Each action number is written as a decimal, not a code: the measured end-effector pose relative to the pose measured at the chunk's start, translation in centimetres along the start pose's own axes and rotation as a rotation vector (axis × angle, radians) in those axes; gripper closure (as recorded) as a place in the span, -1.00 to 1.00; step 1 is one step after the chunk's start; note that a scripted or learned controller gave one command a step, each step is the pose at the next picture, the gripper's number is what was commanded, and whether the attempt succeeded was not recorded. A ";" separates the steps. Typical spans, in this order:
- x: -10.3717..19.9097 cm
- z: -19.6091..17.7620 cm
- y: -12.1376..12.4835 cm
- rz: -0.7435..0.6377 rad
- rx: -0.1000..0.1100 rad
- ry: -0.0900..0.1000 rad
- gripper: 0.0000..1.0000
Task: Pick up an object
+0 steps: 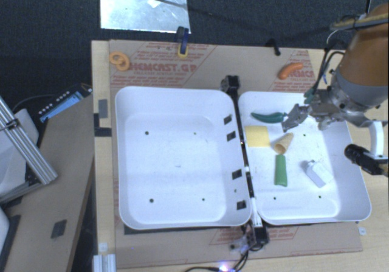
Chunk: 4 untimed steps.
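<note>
While the arm reaches in from the right edge, its tool [294,118] hangs over the right bin [352,204] — whether wide or narrow cannot be told. Touching or just left of it lies a teal piece [267,117], long axis running left-right — their overlap hides the contact. Below sits a cone [282,142].

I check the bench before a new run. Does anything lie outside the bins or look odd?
Yes. An orange sausage-shaped toy and an orange ring lie on the cardboard behind the bins, outside them. Inside the right bin nothing looks spilled or damaged.
</note>
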State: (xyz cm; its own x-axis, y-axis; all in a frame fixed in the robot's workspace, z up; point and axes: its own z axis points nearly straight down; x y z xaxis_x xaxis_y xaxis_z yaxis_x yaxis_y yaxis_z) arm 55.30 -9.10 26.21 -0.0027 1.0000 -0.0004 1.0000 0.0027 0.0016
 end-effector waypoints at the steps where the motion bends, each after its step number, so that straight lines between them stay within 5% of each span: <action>1: 2.9 8.2 -4.7 0.000 0.011 0.003 -1.00; 2: -2.4 18.2 -4.9 0.008 0.005 0.000 -1.00; 3: -2.1 16.7 -4.6 0.000 -0.001 0.001 1.00; 4: -2.1 15.7 -4.5 0.000 -0.003 0.001 1.00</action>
State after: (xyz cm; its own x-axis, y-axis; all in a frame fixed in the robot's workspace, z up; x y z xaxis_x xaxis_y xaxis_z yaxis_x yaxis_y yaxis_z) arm 50.80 -11.18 10.52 -0.0029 1.0000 0.0008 1.0000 0.0029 0.0046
